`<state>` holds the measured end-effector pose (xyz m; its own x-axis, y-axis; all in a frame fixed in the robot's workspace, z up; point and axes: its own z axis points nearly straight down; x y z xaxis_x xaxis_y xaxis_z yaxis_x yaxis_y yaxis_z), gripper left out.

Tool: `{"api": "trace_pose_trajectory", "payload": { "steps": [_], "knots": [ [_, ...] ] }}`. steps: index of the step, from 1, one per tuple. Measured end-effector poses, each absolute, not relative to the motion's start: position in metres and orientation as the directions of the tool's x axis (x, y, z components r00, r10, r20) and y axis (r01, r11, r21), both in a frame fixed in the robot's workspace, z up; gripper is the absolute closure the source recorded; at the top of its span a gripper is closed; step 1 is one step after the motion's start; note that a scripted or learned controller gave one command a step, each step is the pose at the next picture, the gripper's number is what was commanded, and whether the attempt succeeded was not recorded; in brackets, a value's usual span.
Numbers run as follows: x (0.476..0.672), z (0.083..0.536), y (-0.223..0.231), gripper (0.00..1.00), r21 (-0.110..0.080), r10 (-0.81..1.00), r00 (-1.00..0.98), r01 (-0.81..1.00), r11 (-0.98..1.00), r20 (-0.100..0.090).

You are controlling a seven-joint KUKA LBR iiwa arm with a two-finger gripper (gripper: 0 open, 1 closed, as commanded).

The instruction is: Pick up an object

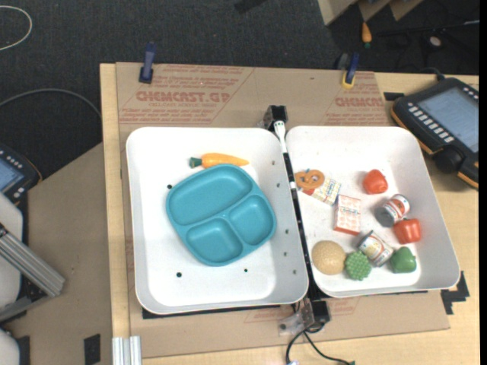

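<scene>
On cardboard-topped bench (228, 90): two white bins (152, 265); dark carpet (152, 14) behind; tool state indeterminable.

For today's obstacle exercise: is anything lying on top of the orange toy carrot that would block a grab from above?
Nothing visible does. The orange toy carrot lies uncovered on the left white bin's floor, just behind the teal divided plastic plate, close to its rim.

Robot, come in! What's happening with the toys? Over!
Toys sit untouched in right bin. Carrot and blue tray in left bin. Nothing picked yet.
</scene>
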<state>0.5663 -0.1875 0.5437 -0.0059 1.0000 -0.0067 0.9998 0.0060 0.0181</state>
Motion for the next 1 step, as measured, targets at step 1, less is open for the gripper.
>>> {"api": "trace_pose_trajectory", "payload": {
  "steps": [1],
  "knots": [
    [0.5045,0.4617,-0.2134,1.0,-0.006,1.0,0.004,1.0,-0.004,0.002]
  ]
}}
